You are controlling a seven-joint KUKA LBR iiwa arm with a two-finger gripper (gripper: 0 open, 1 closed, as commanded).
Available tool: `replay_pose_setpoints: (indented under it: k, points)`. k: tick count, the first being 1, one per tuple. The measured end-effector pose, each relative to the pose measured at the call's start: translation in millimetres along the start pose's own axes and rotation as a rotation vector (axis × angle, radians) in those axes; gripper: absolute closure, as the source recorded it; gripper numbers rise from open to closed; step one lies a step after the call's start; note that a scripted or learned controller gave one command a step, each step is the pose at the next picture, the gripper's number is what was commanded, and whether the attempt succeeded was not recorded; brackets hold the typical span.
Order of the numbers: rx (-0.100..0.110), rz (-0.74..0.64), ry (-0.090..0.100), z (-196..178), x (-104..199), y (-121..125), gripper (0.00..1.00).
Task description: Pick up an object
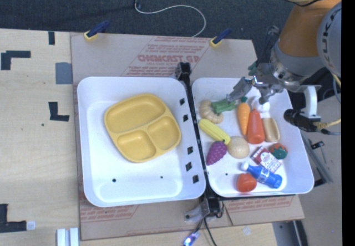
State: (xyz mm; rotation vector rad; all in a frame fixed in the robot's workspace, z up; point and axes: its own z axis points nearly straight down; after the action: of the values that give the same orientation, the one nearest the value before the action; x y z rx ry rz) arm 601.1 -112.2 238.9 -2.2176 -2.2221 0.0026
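The right bin [302, 184] holds several toy foods: an orange carrot [243, 118], a red bottle [254, 127], a hot dog bun [270, 128], a green piece [223, 106], a yellow corn cob [213, 129], purple grapes [216, 152], a beige onion [238, 147], a blue bottle [265, 175] and a red tomato [246, 183]. My gripper [252, 93] hangs over the bin's far side, just above the carrot's top and the green piece. Its fingers stand open with nothing between them.
A yellow divided plate [142, 127] lies in the left bin [91, 184]. A black divider [191, 123] runs between the bins. A beige mushroom [207, 109] sits by the divider. A white cable [166, 9] loops behind the bench.
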Motion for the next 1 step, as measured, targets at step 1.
replay_pose_setpoints:
  k: [1]
  points:
    - [0.006,-0.006,0.003,18.8,83.1,-51.4,0.0]
